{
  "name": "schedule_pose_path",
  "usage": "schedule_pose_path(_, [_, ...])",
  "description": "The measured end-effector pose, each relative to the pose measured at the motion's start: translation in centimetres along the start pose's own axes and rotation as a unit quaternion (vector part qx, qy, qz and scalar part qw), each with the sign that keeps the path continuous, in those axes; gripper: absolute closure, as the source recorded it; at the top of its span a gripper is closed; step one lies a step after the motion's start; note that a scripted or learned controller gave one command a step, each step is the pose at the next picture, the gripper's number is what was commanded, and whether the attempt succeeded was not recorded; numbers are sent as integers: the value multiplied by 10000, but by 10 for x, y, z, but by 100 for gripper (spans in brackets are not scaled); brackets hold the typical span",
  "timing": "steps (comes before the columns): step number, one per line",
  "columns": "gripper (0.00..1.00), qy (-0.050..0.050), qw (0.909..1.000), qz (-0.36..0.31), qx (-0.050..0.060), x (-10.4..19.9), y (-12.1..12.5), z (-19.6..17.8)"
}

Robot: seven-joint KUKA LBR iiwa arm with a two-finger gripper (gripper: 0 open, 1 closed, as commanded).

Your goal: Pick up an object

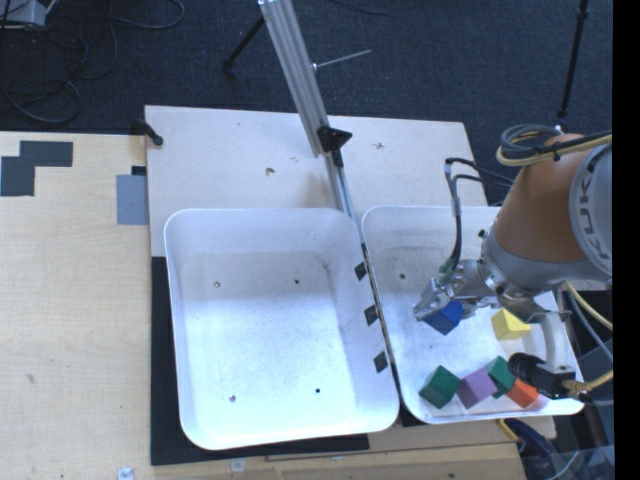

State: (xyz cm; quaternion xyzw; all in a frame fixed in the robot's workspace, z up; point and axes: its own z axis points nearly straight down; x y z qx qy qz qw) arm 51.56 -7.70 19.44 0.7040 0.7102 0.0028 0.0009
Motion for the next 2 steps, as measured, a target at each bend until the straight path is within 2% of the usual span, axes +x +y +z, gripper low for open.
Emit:
schedule_pose_path(1, [100,8,10000,15,54,76,-14,5])
schedule_pose_path(2, [100,1,10000,9,21,144,30,-23])
